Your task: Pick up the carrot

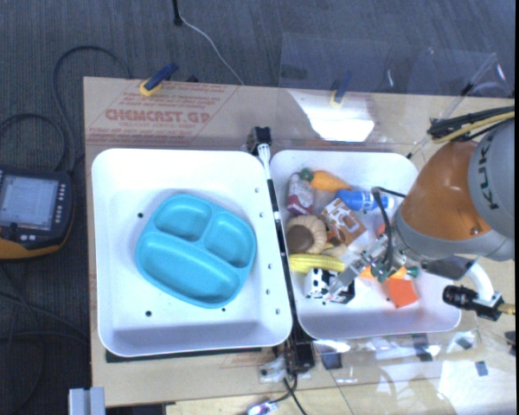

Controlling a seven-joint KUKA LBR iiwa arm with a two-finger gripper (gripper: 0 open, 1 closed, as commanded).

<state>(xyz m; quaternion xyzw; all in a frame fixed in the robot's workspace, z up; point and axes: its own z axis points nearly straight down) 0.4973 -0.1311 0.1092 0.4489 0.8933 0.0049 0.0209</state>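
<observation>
The carrot (326, 181), orange with a green top at its left end, lies at the back of the right bin (432, 322), close to the far wall. My gripper (370, 263) hangs low over the middle of that bin, below the arm's orange band (448, 199). It is nearer the front than the carrot and apart from it, among other toys. Nothing shows between its tips.
The right bin is crowded: a blue bottle (361, 200), a brown box (344, 220), a brown ring (304, 232), a yellow piece (311, 264), a black-and-white toy (329, 288) and an orange block (403, 293). A blue divided plate (196, 247) lies in the left bin (112, 188).
</observation>
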